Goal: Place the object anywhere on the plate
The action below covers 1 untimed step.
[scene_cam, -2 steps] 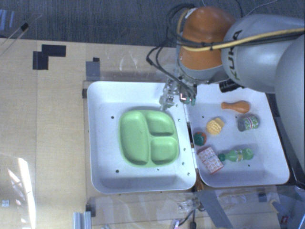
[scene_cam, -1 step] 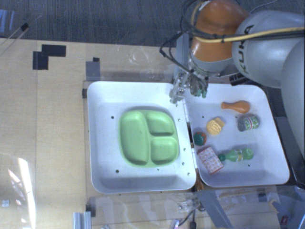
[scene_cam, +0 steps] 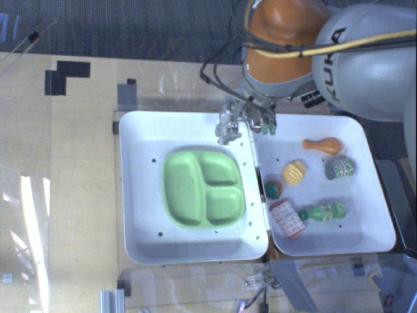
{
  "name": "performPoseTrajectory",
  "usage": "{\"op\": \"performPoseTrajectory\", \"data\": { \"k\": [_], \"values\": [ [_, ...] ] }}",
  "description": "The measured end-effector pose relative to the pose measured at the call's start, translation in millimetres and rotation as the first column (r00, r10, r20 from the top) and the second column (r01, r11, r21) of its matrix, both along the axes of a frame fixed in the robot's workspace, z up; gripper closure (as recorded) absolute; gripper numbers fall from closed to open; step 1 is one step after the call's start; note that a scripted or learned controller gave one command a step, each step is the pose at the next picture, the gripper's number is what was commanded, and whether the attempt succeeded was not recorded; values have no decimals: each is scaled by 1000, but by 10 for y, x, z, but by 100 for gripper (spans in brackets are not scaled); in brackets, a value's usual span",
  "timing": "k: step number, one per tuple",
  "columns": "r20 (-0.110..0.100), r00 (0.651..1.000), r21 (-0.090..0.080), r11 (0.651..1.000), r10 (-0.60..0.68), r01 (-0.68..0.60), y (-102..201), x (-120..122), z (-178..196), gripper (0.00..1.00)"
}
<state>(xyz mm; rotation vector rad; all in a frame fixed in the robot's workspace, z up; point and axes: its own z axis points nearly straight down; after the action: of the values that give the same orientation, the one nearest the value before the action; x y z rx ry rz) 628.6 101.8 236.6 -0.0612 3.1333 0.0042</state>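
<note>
The grey arm with its orange band reaches in from the upper right, its two-finger gripper (scene_cam: pixel 246 124) hanging over the bins' shared wall, above the green three-part plastic plate (scene_cam: pixel 204 188) in the left white bin (scene_cam: pixel 140 240); whether its fingers hold anything I cannot tell, and toy foods, among them a yellow corn cob (scene_cam: pixel 294 172), lie in the right bin (scene_cam: pixel 365 240) on the pale wooden bench (scene_cam: pixel 58 194)

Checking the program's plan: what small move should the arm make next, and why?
Probably swing toward the right bin. The claw hangs over the bins' shared top edge, the green plate bears nothing, and the toys, like the corn, all lie there.
</note>
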Motion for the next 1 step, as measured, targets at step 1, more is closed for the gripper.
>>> {"op": "performPoseTrajectory", "data": {
  "k": [1],
  "values": [
    [-2,973,-1,973,233,-233,103,-272,-123,100]
  ]
}}
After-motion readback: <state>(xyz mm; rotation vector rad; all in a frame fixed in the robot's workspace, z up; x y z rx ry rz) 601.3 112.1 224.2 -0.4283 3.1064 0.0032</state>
